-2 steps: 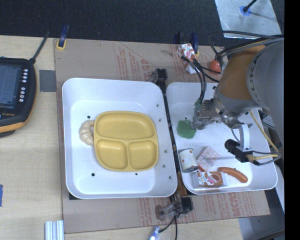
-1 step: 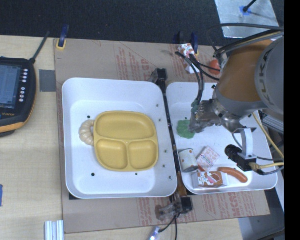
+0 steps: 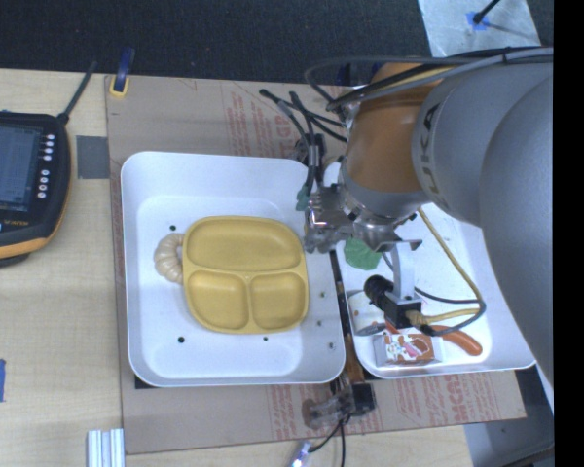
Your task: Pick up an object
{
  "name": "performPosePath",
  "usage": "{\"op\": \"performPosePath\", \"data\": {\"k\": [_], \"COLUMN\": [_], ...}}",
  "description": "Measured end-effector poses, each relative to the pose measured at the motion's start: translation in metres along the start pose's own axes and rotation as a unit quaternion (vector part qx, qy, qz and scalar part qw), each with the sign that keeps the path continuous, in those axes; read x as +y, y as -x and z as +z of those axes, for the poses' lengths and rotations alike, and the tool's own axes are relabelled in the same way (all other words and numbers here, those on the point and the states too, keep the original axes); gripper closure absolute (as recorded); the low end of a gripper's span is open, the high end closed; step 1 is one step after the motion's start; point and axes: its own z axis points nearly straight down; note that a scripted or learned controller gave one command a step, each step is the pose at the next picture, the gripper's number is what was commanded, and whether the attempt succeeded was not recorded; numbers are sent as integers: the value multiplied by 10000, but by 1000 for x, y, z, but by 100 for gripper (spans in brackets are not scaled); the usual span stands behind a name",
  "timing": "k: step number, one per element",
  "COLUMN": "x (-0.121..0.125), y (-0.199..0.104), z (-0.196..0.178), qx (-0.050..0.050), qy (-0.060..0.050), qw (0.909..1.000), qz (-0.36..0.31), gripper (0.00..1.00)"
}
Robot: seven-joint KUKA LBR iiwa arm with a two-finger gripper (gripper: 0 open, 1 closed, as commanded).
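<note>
The grey arm with its orange band reaches in from the right and hangs over the right bin (image 3: 506, 358). My gripper (image 3: 355, 241) sits low at that bin's left side, just above a green object (image 3: 362, 255) that peeks out under it. In the right bin's front lie a small red and white packet (image 3: 409, 346) and an orange-handled tool (image 3: 457, 339). The left bin (image 3: 146, 261) holds a yellow divided plate (image 3: 245, 272) with a beige lumpy object (image 3: 168, 257) tucked at its left edge.
A teach pendant (image 3: 15, 183) lies on the bench at far left. Cables bunch behind the bins near the arm. The ridge between the two bins runs right beside the gripper. A connector and cable lie at the front edge.
</note>
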Motion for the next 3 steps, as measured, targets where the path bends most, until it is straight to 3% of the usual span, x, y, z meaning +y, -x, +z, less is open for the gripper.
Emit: {"op": "performPosePath", "data": {"k": [1, 2, 3], "x": [0, -69, -33], "y": [1, 55, 136], "z": [0, 6, 6], "qx": [-2, -4, -2], "qy": [-1, -5, 4], "qw": [10000, 10000, 10000], "qz": [6, 13, 23], "gripper": [0, 0, 0]}}
